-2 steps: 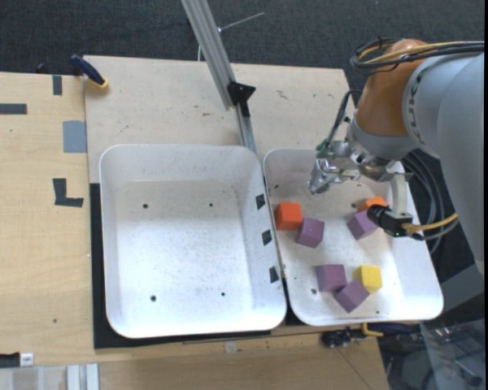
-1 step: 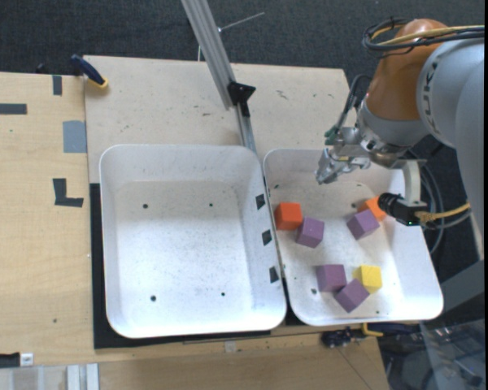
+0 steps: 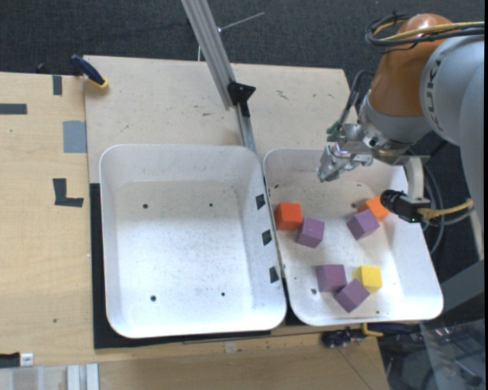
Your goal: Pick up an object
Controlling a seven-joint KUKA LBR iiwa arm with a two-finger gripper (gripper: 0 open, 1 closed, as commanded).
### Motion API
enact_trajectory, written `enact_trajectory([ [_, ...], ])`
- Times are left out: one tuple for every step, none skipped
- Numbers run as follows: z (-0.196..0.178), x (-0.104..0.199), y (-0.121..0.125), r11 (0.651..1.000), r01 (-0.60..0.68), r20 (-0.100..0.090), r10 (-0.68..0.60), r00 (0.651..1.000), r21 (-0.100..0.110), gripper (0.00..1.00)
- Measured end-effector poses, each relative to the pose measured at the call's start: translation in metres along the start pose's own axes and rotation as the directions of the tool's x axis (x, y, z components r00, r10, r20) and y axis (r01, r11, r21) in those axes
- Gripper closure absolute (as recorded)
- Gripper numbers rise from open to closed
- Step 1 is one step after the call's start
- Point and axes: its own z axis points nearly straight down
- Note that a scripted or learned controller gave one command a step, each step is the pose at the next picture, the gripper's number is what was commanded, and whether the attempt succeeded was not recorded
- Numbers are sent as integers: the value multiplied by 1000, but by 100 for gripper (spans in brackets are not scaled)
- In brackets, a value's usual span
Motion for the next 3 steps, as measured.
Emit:
enact_trajectory([
  [-13,54,-6,1000,6,-2,-6,1000,1,100],
  [-6,107,3,1000,6,-1,-6,1000,2,100],
  [-3,164,6,1000,6,-2,-6,1000,2,100],
])
